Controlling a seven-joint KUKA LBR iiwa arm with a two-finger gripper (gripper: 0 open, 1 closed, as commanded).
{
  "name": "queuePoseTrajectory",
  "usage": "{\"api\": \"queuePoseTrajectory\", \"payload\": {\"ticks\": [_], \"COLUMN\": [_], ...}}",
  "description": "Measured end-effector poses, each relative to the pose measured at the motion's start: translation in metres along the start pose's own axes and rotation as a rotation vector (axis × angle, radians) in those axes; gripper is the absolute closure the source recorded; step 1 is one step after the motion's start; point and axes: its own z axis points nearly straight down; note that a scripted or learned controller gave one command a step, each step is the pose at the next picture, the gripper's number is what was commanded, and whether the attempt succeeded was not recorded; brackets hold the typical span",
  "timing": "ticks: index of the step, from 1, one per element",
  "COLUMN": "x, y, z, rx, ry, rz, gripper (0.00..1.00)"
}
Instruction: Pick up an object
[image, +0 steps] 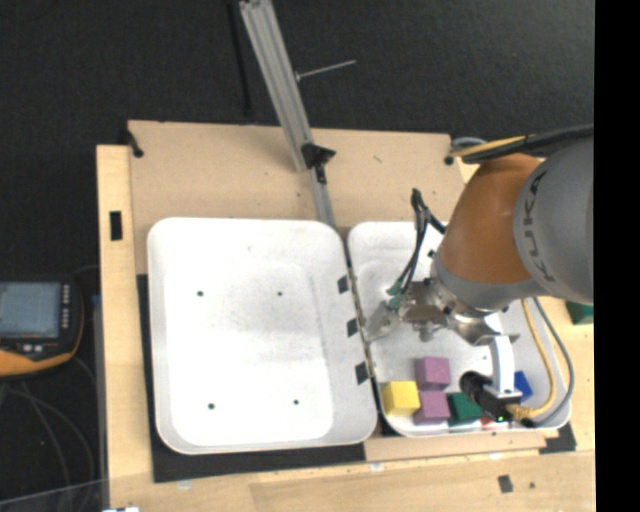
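Gripper (385, 318) low in right bin (372, 243), finger state unclear, above yellow block (402, 396).

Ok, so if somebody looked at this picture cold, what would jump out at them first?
Probably the big grey and orange arm reaching in from the right and hanging over the right bin. Next, the cluster of small coloured blocks in that bin's near end: a yellow block, two purple blocks and a green piece beside them. The left bin is a broad white expanse beside all that.
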Motion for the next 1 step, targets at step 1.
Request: {"api": "queuePoseTrajectory", "payload": {"ticks": [1], "x": [0.0837], "y": [0.0298], "z": [-0.0031], "rx": [-0.005], "ry": [0.003], "rz": [-0.005], "gripper": [0.00]}}
